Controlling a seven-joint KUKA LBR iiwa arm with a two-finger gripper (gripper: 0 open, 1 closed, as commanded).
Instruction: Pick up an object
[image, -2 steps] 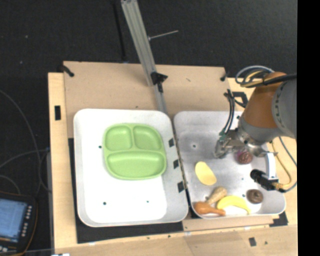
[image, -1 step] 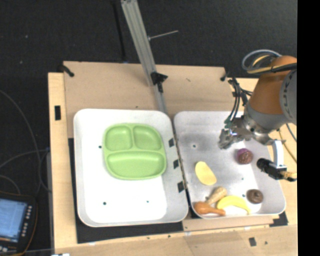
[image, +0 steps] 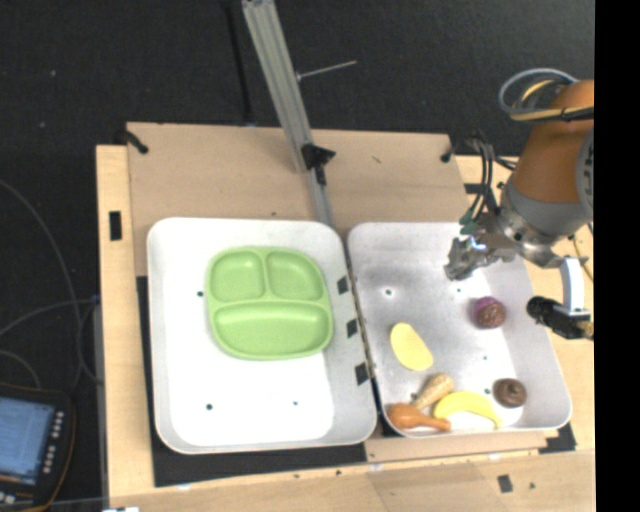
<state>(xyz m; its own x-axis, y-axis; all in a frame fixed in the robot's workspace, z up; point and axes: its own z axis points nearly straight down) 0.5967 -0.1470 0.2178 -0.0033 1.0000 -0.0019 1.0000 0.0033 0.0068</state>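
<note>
Nearest the lower edge of the frame, you will find a cluster of items in the bottom corner of the right bin (image: 400, 262): an orange carrot-like piece (image: 418, 418), a tan piece (image: 433, 389) leaning over it, and a yellow banana (image: 466, 407) just beside them. To their right lies a brown doughnut-shaped object (image: 509, 392), apart from the banana. Above the cluster, note a pale yellow oval item (image: 410, 346) near the bin's middle. A dark purple round object (image: 488, 313) sits toward the bin's right side.

Locate the gripper (image: 463, 262) at the upper right of the right bin, above and left of the purple object and apart from it. You cannot tell whether its jaws are spread or closed; nothing is seen between them.

Check the left bin (image: 180, 400): a green divided plate (image: 270, 303) rests in its upper half.
</note>
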